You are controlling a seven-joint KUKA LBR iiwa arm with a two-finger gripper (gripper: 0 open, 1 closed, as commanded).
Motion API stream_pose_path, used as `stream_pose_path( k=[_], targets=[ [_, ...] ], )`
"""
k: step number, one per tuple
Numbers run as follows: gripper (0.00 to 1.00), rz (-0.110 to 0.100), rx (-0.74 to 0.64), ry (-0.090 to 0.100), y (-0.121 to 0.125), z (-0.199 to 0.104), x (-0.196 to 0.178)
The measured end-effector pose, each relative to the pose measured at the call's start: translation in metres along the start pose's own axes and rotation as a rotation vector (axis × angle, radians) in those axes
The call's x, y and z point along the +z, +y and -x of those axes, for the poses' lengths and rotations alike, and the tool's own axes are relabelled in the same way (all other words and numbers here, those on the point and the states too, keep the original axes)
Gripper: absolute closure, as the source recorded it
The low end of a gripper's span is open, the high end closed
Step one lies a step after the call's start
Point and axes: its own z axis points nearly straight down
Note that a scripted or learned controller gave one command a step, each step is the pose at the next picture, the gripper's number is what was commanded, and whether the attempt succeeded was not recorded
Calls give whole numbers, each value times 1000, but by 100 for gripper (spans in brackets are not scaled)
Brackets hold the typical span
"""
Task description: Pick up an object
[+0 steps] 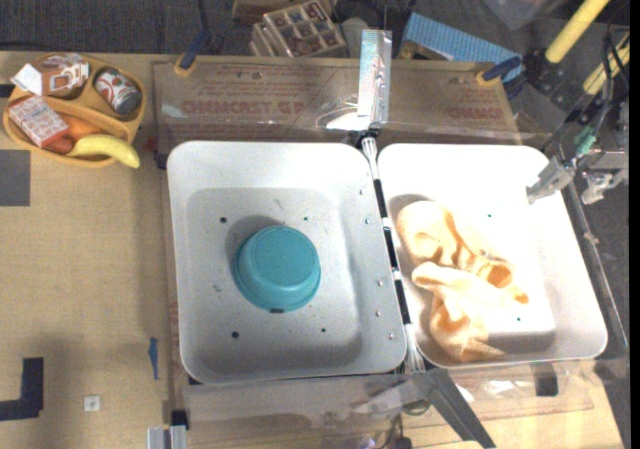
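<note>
teal bowl (278, 268), orange-cream cloth (455, 282)

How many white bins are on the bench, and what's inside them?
2. The left bin holds a teal bowl, upside down. The right bin holds a crumpled yellow-orange cloth. The cloth may hide something beneath it.

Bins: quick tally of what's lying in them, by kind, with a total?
Teal bowl, upside down in the left bin: 1
Cream and orange cloth, crumpled in the right bin: 1
Total: 2
</note>
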Motion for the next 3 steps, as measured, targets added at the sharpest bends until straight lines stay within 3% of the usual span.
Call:
stream_pose_path(
  k=[1,2,3],
  targets=[
    [0,1,-168,-1,-30,-10,127],
    [0,11,-205,-4,-43,-15,168],
    [100,15,-203,-4,-42,-14,157]
  ],
)
